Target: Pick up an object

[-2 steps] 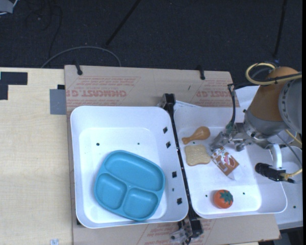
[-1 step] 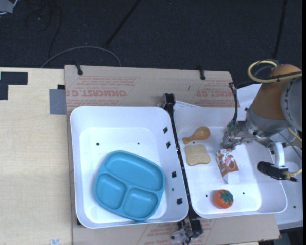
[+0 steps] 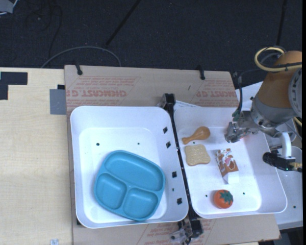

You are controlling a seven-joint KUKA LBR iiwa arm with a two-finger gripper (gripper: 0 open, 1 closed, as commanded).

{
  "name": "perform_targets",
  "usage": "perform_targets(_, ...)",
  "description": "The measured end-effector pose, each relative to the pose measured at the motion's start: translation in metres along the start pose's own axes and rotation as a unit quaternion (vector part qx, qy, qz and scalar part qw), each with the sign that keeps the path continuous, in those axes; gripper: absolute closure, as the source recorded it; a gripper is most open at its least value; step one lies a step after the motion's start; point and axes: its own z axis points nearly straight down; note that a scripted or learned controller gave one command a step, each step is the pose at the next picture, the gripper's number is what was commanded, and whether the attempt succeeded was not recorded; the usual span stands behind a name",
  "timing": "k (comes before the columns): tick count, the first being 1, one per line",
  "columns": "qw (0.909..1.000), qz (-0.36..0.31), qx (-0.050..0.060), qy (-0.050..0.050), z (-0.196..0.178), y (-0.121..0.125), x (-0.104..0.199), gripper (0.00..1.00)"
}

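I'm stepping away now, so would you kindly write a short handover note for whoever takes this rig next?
End effector: over the right bin's upper part, nothing seen in it.
Right bin: drumstick, toast, carton, tomato.
Left bin: blue tray.
Done: nothing picked up.
Left: choose an object, probably the nearby carton or drumstick, grasp and lift.

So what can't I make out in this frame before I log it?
- Gripper, camera view: too small and dark to tell whether it is open, or whether it touches the right bin.
- Carton: print too small to read.
- Arm: cut off by the right edge.
- Blue tray hides the left bin floor beneath.
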Motion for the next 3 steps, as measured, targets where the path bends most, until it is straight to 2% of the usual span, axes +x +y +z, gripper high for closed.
perform_targets(2, 1.0, 0.0, 0.0, 0.0, -0.093, 0.007, -0.009, 1.0)
perform_targets(3, 1.0, -0.001, 0.004, 0.001, -0.086, -0.009, 0.048, 1.0)
